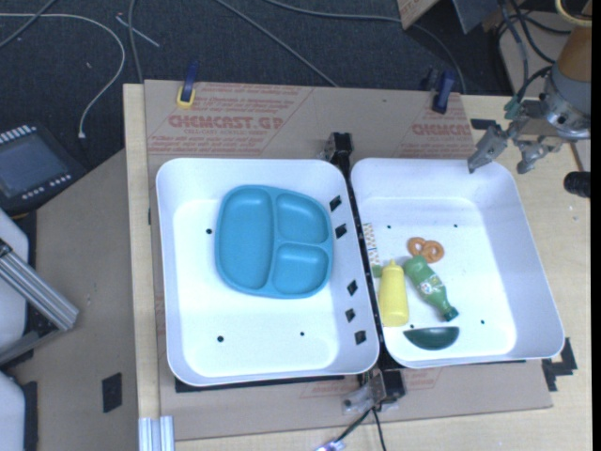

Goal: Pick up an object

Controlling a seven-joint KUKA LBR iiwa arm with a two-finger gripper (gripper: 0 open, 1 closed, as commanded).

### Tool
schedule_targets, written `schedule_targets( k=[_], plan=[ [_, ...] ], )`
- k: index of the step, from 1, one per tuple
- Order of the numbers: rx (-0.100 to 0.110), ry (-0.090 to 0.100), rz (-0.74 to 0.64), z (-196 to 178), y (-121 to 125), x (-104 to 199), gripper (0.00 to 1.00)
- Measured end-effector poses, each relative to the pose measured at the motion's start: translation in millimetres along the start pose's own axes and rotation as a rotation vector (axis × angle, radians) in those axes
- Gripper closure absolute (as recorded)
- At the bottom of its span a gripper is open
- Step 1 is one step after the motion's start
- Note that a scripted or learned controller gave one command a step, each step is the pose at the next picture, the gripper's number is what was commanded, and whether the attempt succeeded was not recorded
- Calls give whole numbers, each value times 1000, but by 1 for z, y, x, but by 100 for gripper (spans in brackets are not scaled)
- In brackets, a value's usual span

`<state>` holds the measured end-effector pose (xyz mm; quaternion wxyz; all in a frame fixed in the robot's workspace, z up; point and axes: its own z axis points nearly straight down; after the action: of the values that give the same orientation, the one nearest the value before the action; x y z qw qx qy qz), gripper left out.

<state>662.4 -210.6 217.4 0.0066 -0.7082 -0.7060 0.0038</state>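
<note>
A: Fingers?
B: Spread apart, two grey prongs [481, 154] pointing down and splayed, nothing between them. Gripper [505, 156] poised over the far right corner of the right bin [526, 252], at the rim.
A: And the arm behind?
B: Grey, reaching in from the upper right, with cables trailing near the wrist.
A: Contents of that right bin?
B: Grouped toward the near left. A yellow bottle [392, 292] lying lengthwise just beside the left wall. Right of it, touching or nearly so, a green bottle [429, 287] tilted on its side. Farther back, a small orange pretzel shape [426, 248]. Nearest of all, a dark green bowl [433, 336] at the near edge. All well apart from the gripper.
A: The left bin [188, 327]?
B: Holding a blue divided plate [273, 241], three compartments, lying flat toward the far middle.
A: Surroundings?
B: Both bins side by side on a brown cardboard sheet [282, 116] with red lettering, fastened at the far edge by a blue clamp [189, 85]. Beyond, dark carpet with loose pale cables [141, 17].
</note>
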Motion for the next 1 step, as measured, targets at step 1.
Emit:
schedule_targets(
  k=[1],
  plan=[
    [-15, -4, -4, -10, 3, 1, 0]
  ],
)
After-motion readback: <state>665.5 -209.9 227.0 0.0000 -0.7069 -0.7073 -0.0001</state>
